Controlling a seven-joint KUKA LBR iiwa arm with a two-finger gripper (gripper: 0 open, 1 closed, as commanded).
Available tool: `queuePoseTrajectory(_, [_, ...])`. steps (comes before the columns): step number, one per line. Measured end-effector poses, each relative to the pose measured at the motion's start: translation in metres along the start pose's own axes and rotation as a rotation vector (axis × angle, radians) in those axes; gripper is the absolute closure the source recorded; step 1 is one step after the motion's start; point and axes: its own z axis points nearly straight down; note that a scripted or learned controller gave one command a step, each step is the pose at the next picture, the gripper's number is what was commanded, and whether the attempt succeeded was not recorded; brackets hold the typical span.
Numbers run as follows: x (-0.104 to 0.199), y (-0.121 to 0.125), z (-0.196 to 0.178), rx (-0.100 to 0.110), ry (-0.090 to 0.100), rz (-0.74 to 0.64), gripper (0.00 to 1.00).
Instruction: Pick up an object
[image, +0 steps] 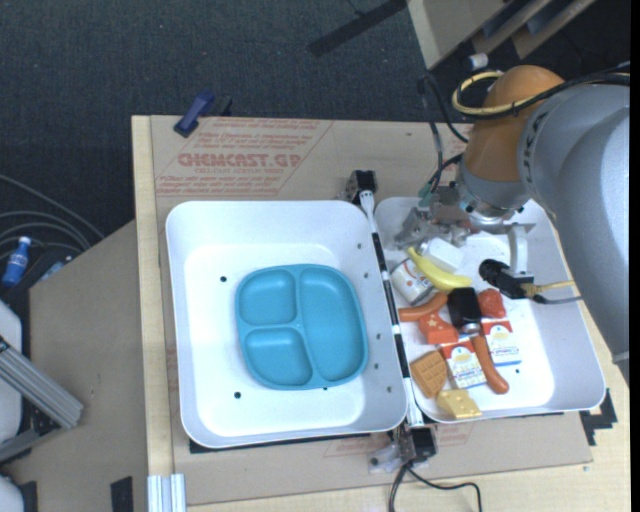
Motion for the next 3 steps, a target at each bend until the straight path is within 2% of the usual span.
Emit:
queuePoseTrajectory(1, [-0.009, -0.047, 0.000, 0.002, 0.000, 0.002, 0.00])
queuePoseTrajectory(2, [-0.009, -0.046, -0.010, 0.001, 0.001, 0.003, 1.00])
queuePoseTrajectory(3, [0.061, -0.066, -0.101, -0.001, 0.001, 0.000, 1.00])
